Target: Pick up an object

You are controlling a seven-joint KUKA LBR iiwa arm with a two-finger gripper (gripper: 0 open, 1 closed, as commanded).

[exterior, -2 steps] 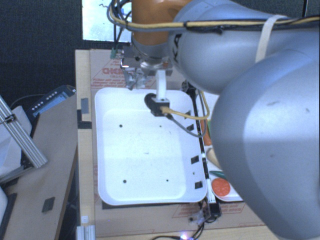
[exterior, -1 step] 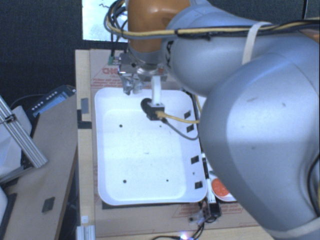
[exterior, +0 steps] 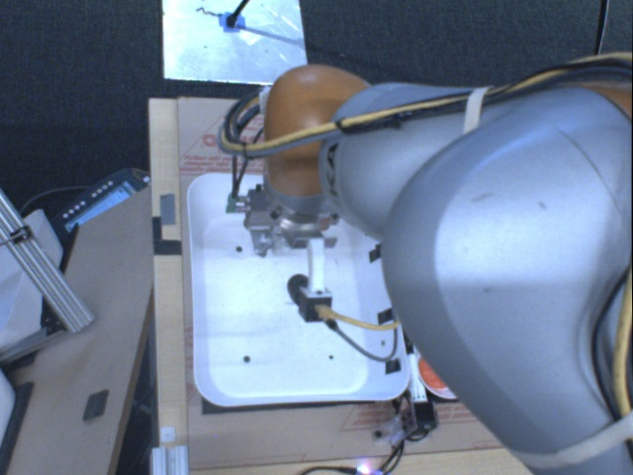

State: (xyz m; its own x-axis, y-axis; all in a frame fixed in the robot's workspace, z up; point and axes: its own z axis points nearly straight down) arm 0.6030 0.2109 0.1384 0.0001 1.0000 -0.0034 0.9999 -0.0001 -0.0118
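Where the arm reaches: from your right, the grey arm (exterior: 495,226) crosses the bench, and its gripper (exterior: 267,237) hangs over the far part of the left bin (exterior: 223,315).
Grip: you cannot tell how far open it stands, nor whether it has hold of anything.
Object: a small orange-red round thing (exterior: 437,378) peeks out under the arm, just right of the left bin's near corner, well apart from the gripper.
Bin floor: a few dark specks (exterior: 246,357).
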